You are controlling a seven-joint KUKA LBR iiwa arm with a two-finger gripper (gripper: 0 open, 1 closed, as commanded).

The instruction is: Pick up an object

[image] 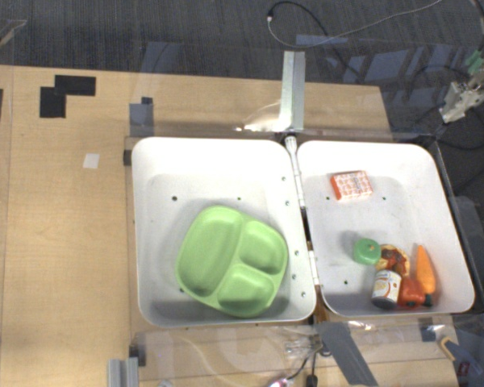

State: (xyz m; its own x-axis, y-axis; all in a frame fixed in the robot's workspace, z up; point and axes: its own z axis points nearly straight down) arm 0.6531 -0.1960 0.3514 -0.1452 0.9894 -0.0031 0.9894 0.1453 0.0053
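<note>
Small red-and-white box (352, 185) is lying alone in the right bin (436, 168), the bin on the side the hand is reaching from.
It is looking light and stiff, so gripping across its short sides should suit; I cannot tell the hand's state.

Nothing legible — print on the red-and-white packet (352, 186) and bottle label (385, 285) is blurred

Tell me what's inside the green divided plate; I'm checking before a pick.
The green divided plate in the left bin shows bare compartments, nothing lying in them. What lies beneath it is covered.
</note>
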